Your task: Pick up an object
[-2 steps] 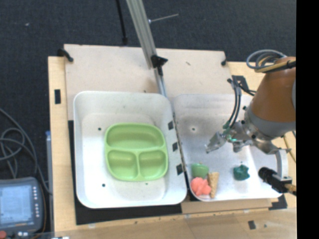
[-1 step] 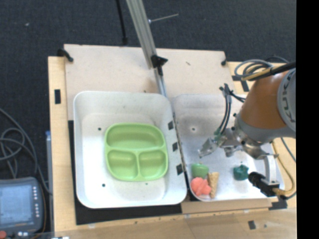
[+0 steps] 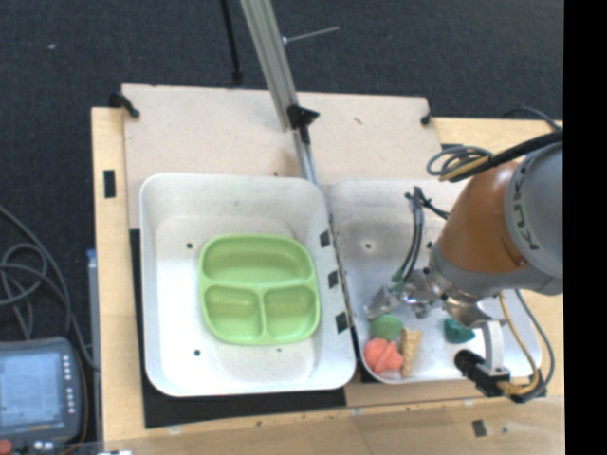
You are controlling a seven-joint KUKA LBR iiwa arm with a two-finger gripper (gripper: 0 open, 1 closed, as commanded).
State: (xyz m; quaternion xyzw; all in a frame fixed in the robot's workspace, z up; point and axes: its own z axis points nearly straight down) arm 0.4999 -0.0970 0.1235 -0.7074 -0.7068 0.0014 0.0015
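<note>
we see the gripper [image 3: 403,299] low in the right bin [image 3: 365,216], just above a green object [image 3: 386,327]; we cannot tell its state. an orange-red object [image 3: 382,354] and a tan piece [image 3: 412,349] lie near the front wall, a teal object [image 3: 459,330] beside them. the left bin [image 3: 171,207] holds a green divided plate [image 3: 258,288].

Pale wooden bench [image 3: 109,254] bearing two shallow white bins side by side. Left bin [image 3: 171,216] (the larger-looking one) touching the right bin [image 3: 365,207] along a shared edge. Lighter board [image 3: 209,126] lying beneath both, toward the back.
</note>
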